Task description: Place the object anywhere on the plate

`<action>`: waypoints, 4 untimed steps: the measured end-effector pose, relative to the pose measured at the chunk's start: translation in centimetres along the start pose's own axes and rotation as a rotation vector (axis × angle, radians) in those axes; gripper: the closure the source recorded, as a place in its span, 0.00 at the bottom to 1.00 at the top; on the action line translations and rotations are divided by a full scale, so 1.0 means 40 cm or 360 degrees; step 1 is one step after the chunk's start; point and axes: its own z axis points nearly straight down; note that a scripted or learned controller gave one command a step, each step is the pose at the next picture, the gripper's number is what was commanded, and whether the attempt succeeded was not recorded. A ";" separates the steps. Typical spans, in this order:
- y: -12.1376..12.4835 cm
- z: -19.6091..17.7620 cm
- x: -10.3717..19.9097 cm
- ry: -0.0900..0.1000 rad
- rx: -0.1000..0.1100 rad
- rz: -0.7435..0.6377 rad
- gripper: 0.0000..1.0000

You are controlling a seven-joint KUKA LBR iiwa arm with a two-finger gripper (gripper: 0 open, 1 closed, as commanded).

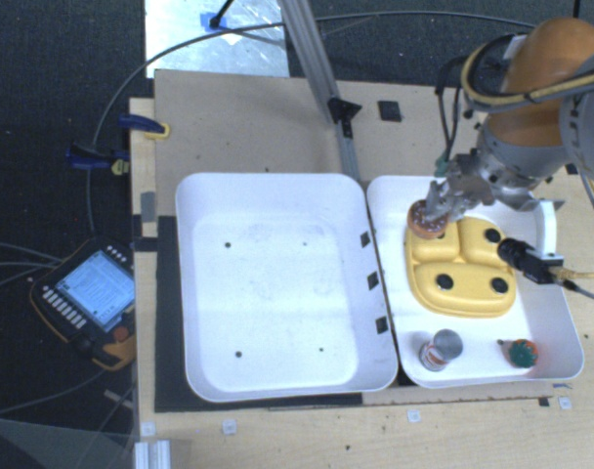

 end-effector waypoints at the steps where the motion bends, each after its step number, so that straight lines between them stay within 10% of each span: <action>1: -0.016 -0.018 0.137 0.0001 -0.0001 -0.0001 1.00; 4: -0.137 0.012 0.573 0.0001 0.0000 -0.0001 1.00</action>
